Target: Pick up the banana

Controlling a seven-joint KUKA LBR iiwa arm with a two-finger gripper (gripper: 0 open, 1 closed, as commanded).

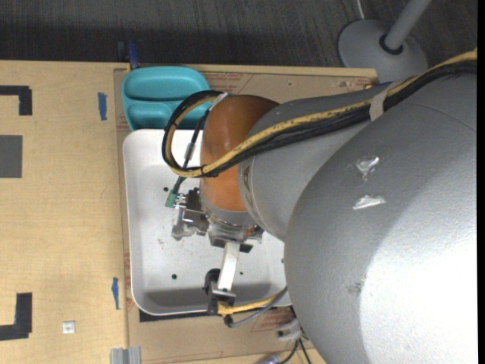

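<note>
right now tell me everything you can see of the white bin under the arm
The shallow white plastic bin has rounded corners and a raised rim. It sits flat in a cardboard-coloured bench surface, with a teal plastic container touching its far edge. Small dark specks dot its floor. The grey arm with the orange band hangs over it and hides its right part. The gripper is low over its floor.

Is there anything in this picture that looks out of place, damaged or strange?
Nothing looks spilled or broken. The arm hangs low over the white bin and covers most of it. A teal object lies at the bin's far end. A few dark specks mark the bin floor.
</note>
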